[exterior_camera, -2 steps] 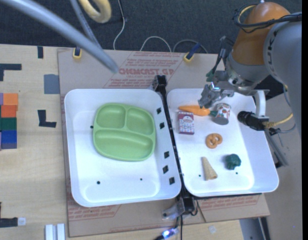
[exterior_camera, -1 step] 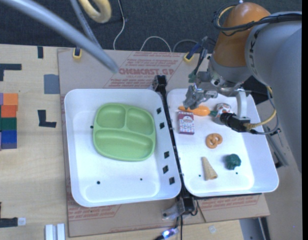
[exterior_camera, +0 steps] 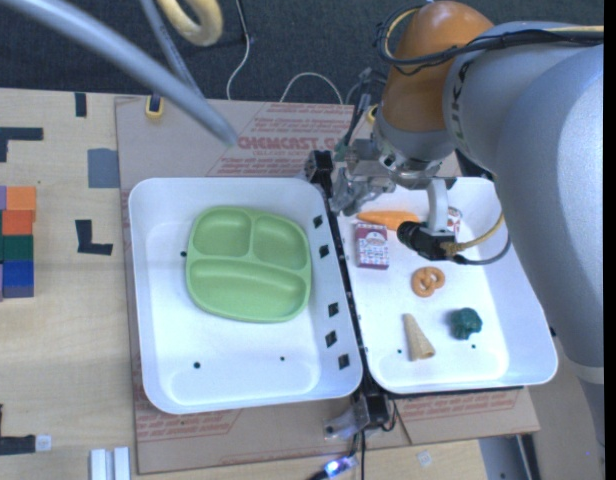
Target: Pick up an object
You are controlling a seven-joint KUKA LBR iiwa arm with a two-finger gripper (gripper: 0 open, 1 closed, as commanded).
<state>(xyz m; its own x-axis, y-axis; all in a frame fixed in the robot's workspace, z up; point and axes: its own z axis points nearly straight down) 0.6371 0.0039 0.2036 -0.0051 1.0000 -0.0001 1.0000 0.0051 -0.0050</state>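
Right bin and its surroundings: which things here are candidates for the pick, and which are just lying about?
Job:
orange carrot
small red box
brown pretzel
tan cone
green broccoli piece
gripper

Lying about:
green divided plate
coloured blocks

Bins: white, with small black marks along the shared edge
Divided plate: pale green
Carrot: orange
Small packet: red with a white label
Pretzel: orange-brown
Cone: tan
Broccoli piece: dark green
Arm: grey, with an orange band
Cardboard sheet: brown, red lettering
Blocks: purple, orange, green, blue
Desk: light wood with dark shapes
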